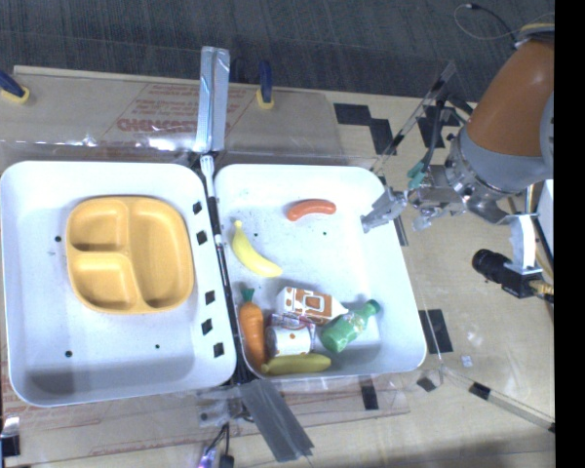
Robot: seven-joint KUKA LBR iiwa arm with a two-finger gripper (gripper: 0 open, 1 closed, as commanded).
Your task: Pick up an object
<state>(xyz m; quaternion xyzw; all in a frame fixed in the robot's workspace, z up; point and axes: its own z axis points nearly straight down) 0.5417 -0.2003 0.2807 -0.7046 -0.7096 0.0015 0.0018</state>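
Camera view puts the gripper (pixel 382 211) at the right rim of the right bin (pixel 395 261), reaching in from the right, with its grey tip hanging just over the bin's upper right edge. Nothing lies between its parts, and whether it is spread or closed I cannot tell at this slant.

The nearest candidate for picking is the sausage (pixel 311 209), lying alone on bare bin floor to the left of the tip, at about the same height in the view. Its long axis runs roughly left to right, almost in line with the direction from which the arm reaches. I judge that a grasp across its short width would mean closing along the view's up-down direction, after a short move leftward and a descent.

The other things sit farther off, toward the bin's lower left: a banana (pixel 253 253) lying slantwise near the divider, and below it a crowded cluster of a carrot (pixel 253 331), a small carton (pixel 307 305), a green bottle (pixel 349 326) and a second yellow piece (pixel 295 364) against the near wall. These touch or overlap, so they look harder to take cleanly.

The left bin (pixel 29 291) carries a yellow divided plate (pixel 130 253), well apart from the arm.
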